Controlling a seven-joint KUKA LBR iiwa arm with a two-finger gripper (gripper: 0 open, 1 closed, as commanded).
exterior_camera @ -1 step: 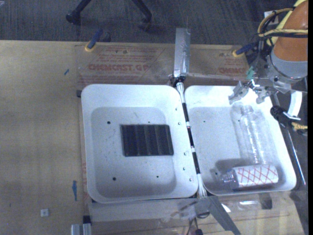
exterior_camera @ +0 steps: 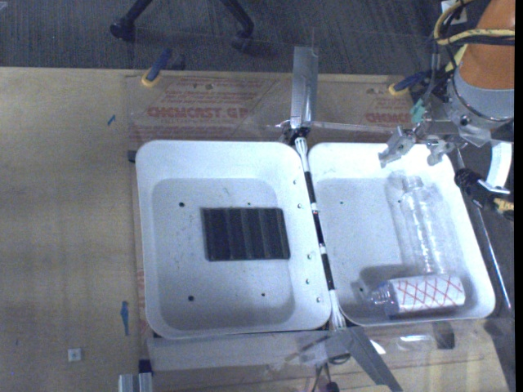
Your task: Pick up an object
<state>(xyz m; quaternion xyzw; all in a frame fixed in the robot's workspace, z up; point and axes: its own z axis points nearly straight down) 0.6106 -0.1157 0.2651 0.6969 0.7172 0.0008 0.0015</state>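
Observation:
A clear plastic bottle (exterior_camera: 423,223) lies lengthwise in the right bin (exterior_camera: 351,211), cap end toward the back. A white box with a red lattice pattern (exterior_camera: 429,292) rests at that bin's front, with a small clear item (exterior_camera: 374,295) beside it on the left. A dark ribbed rectangular pad (exterior_camera: 245,233) lies flat in the middle of the left bin (exterior_camera: 163,219). My gripper (exterior_camera: 415,148) hovers over the back right corner of the right bin, above the bottle's cap end, its fingers (exterior_camera: 395,147) spread apart with nothing between them.
A metal divider post (exterior_camera: 303,88) stands behind the seam between the bins. Cables (exterior_camera: 458,23) loop near the arm's orange band (exterior_camera: 494,31) at the top right. A chair base (exterior_camera: 188,6) sits on the floor behind the bench.

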